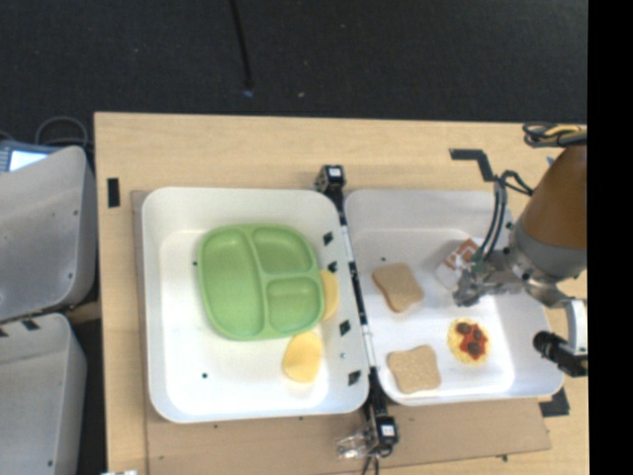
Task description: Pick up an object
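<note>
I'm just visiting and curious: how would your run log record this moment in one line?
arm: over right bin | gripper: above bin floor, near small packet | grasp: none visible | nearby: bread slice, pizza piece

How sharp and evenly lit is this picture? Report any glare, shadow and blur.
Camera view: soft overall, with fuzzy edges on the green tray and bread slices. Light is even; the white bins look bright, nearly washed out, with faint shadows. The gripper is a blurry grey mass. The floor above the bench is dark.
</note>
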